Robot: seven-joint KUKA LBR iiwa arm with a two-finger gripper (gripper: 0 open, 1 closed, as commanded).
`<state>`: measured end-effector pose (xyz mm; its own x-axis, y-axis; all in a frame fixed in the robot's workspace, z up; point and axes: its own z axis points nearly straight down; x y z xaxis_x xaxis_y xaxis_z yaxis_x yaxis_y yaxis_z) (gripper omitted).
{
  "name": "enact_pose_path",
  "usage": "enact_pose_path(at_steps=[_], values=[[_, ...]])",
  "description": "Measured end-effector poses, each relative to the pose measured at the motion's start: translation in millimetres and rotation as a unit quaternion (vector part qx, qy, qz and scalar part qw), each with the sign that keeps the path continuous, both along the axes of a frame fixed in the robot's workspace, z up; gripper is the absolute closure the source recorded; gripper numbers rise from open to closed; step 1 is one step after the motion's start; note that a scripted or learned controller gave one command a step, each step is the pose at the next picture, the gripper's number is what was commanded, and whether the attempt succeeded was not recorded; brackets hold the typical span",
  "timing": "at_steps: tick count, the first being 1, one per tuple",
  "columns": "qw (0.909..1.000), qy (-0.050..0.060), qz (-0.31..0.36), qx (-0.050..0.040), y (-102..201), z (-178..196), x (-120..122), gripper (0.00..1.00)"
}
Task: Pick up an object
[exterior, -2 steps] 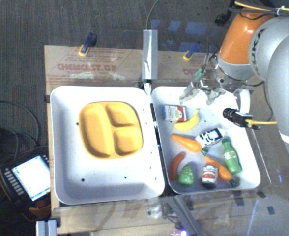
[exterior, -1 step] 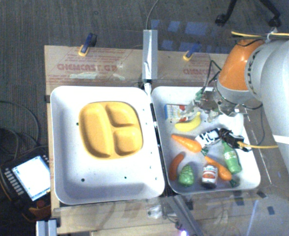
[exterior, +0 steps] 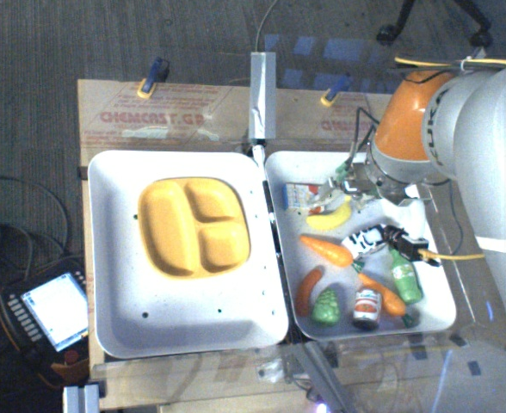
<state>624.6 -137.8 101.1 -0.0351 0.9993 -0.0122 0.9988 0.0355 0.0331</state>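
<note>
My gripper (exterior: 342,185) reaches down into the right bin (exterior: 438,317) at its far side, under the orange band (exterior: 405,123) of the arm. It hangs just above a yellow banana (exterior: 329,219) and beside a small white and red box (exterior: 298,196). An orange carrot (exterior: 326,249) lies in front of the banana. A black and white object (exterior: 369,237) sits right of the carrot. Nearer the front lie a red sausage (exterior: 308,289), a green strawberry-like piece (exterior: 326,307), a small can (exterior: 367,307), a second carrot (exterior: 385,293) and a green bottle (exterior: 404,280).
The left bin (exterior: 115,308) holds a yellow compartment tray (exterior: 194,225). A metal post (exterior: 262,101) stands at the back between the bins. The grey arm (exterior: 477,144) fills the right side above the right bin. A yellow cable (exterior: 455,255) crosses that bin's right wall.
</note>
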Motion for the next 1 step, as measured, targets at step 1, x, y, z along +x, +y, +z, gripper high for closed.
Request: enact_pose_path(at_steps=[1], values=[[1.0,0.0,0.002,0.0041,4.6,10.1,1.4,1.0]])
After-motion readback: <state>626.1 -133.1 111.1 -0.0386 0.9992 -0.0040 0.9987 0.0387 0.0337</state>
